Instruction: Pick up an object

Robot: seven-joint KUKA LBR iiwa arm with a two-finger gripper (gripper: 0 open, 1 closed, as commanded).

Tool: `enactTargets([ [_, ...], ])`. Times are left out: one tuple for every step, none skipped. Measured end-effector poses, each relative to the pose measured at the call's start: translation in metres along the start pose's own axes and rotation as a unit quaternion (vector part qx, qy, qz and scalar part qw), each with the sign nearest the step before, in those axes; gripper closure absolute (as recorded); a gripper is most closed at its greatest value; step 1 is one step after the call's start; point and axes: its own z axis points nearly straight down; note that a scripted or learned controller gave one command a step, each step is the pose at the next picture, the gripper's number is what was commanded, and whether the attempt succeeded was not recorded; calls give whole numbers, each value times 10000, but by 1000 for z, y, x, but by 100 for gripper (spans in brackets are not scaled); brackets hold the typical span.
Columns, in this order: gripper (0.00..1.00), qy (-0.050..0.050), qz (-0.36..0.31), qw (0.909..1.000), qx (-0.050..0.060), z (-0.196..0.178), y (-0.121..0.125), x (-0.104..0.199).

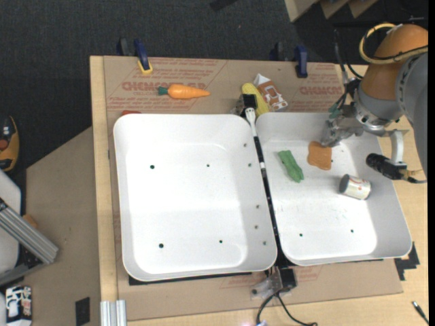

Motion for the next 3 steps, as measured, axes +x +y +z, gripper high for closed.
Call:
enactTargets([
  [100, 9, 12, 10000, 27, -1, -21, -35],
  [100, 20, 4, 10000, 40, -26, -68, -27],
  [100, 24, 19, 10000, 56, -14, -150, -26],
])
